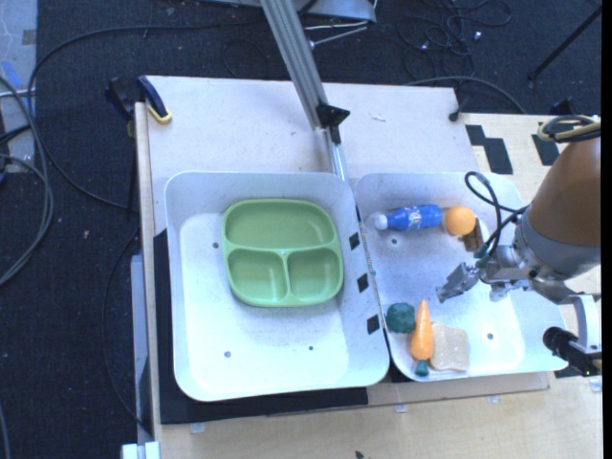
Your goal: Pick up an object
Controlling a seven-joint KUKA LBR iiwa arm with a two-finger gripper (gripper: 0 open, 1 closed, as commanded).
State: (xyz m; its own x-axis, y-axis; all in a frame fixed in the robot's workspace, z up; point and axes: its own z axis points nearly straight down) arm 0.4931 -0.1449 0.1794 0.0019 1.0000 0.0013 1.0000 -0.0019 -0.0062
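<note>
while the gripper hovers, the carrot lies just below-left.

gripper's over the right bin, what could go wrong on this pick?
1. The gripper hangs over bare floor of the right bin, so closing here may catch nothing.
2. The carrot, teal piece and beige chunk lie bunched together; reaching for one could shove the others.

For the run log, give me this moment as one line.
gripper: over right bin, holding nothing | right bin: bottle, orange, carrot, sponge | left bin: green tray
</note>
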